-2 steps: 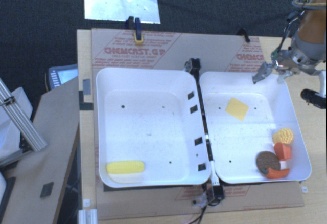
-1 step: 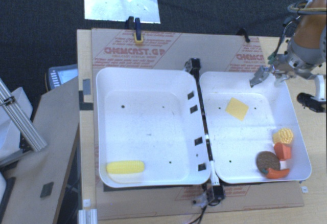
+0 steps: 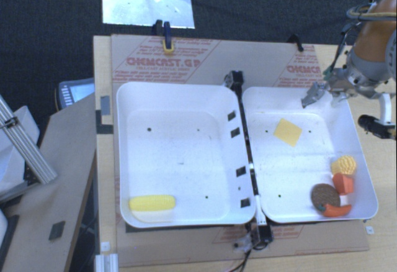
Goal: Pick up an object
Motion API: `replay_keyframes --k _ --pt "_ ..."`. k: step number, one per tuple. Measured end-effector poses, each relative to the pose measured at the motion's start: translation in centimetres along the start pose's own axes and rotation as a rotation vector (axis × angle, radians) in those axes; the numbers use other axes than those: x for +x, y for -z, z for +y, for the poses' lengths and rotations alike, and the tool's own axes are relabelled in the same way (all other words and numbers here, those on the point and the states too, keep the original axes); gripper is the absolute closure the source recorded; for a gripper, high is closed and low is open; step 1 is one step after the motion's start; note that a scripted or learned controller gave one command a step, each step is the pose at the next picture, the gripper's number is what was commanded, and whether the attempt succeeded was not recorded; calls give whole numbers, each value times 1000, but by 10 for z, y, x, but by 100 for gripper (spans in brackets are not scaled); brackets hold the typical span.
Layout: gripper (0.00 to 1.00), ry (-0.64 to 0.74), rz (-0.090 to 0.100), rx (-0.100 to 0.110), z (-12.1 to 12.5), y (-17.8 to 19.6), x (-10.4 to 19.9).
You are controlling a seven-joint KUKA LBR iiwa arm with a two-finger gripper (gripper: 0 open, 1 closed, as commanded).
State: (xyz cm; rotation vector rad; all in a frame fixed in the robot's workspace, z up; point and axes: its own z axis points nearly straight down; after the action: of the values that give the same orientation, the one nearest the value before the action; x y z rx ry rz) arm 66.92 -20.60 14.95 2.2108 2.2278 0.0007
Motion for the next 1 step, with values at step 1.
replay_keyframes --k 1 --pt "0 -1 0 -3 1 31 -1"
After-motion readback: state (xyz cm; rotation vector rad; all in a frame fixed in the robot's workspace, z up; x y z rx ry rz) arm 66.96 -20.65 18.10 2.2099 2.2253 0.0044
